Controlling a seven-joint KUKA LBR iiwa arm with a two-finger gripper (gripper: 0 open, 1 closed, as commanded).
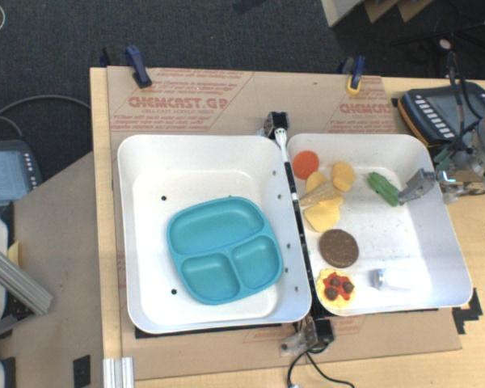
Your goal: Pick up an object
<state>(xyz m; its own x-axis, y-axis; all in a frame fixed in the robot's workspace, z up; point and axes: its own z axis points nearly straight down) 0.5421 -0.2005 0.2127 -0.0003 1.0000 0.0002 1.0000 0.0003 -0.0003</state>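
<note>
Camera view: bench sheet (186, 103) reads "CHEMCAST GP" behind both bins.

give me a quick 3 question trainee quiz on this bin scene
1. True or false: the blue divided plate lies in the left bin.
2. Which item lies nearest the gripper: A brown disc, B green piece, C orange ball?
3. Fill in: the brown disc lies in the ____ bin.

Key: 1 true; 2 B, the green piece, not the orange ball; 3 right, meaning the right bin.
</note>
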